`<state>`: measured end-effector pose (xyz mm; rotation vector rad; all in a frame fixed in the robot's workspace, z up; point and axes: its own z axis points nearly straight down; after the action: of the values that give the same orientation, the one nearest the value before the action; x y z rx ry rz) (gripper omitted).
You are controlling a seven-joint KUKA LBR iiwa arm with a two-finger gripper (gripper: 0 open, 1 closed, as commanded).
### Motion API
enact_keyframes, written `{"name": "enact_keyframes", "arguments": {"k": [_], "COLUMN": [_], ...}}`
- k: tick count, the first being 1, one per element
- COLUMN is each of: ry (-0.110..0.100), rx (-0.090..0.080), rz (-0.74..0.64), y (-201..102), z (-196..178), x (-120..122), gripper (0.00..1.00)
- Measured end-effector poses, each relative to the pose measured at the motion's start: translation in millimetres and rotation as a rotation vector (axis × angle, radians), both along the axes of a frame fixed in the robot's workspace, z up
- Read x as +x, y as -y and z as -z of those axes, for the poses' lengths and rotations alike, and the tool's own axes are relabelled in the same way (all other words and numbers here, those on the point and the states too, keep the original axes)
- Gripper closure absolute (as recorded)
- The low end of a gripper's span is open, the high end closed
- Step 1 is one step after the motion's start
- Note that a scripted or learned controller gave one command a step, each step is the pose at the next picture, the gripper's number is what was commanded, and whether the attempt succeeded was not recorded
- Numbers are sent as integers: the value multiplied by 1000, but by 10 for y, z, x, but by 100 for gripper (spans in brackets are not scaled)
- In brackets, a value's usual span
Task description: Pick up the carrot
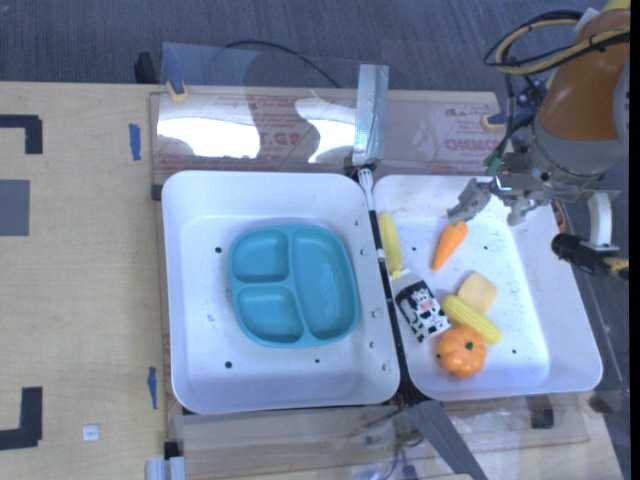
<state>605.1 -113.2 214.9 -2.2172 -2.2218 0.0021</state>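
**Carrot loose in right bin, claw open above it**

Carrot lies flat on the floor of the right bin, upper-middle area, tilted: green stub end up toward the claw, orange tip pointing down-left. Nothing touches it.

Gripper hangs over the bin's upper part, just up-right of the carrot. Fingers spread apart, nothing between them (one finger slants down-left near the carrot top, the other sits further right by the bin's rear edge). Whether a fingertip touches the bin floor, can't tell from this angle. Arm comes in from the right, orange band at top right, yellow-black cables looped above it.

Other stuff in the right bin:
- banana, long and thin, upright along the left wall, near the divider
- cow-print block, black and white, below-left of the carrot
- corn, diagonal, just right of the block
- yellow cube, touching the corn's upper side
- pumpkin, small and orange, just under the corn, seems to touch it

Left bin holds a teal tray with three compartments, roughly centred, well apart from the carrot.

Clear panels stand behind both bins, glare on the left one.
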Motion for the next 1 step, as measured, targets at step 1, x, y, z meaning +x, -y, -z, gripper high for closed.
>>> {"name": "enact_keyframes", "arguments": {"k": [1], "ry": [6], "rx": [-1], "rz": [-306], "y": [48], "z": [1240], "x": [328], "gripper": [0]}}
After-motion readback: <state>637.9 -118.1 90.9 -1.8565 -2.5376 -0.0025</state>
